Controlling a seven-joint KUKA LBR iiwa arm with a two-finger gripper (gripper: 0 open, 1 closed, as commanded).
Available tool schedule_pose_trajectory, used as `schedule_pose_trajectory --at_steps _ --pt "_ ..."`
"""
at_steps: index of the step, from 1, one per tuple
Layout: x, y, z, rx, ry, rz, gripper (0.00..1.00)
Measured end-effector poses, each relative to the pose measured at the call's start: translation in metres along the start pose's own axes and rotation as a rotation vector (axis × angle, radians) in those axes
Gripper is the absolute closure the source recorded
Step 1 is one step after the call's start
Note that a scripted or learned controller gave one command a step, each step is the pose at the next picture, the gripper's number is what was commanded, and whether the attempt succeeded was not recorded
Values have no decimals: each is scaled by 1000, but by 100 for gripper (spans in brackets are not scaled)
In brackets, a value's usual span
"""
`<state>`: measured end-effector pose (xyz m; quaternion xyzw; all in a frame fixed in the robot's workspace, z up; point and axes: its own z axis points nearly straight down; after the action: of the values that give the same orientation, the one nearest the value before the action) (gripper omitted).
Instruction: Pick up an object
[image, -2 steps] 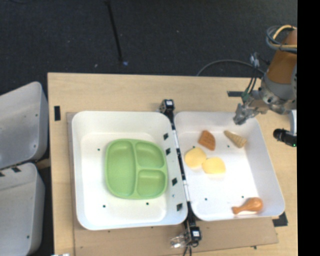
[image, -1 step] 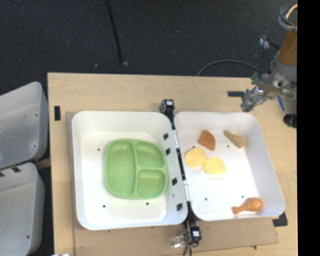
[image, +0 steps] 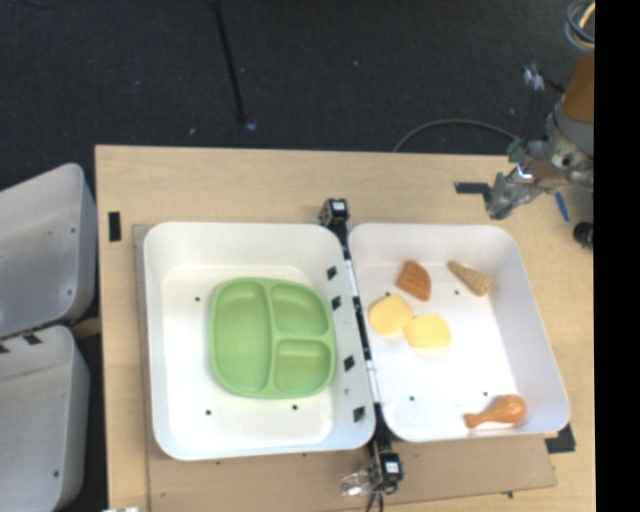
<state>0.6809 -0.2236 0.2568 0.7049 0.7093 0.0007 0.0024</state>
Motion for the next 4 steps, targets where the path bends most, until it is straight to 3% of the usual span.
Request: schedule_pose_trajectory --at_steps 2,4 --pt "102 -36 -1 4 3 1 100" --pt "205 -54 -7 5 3 1 100"
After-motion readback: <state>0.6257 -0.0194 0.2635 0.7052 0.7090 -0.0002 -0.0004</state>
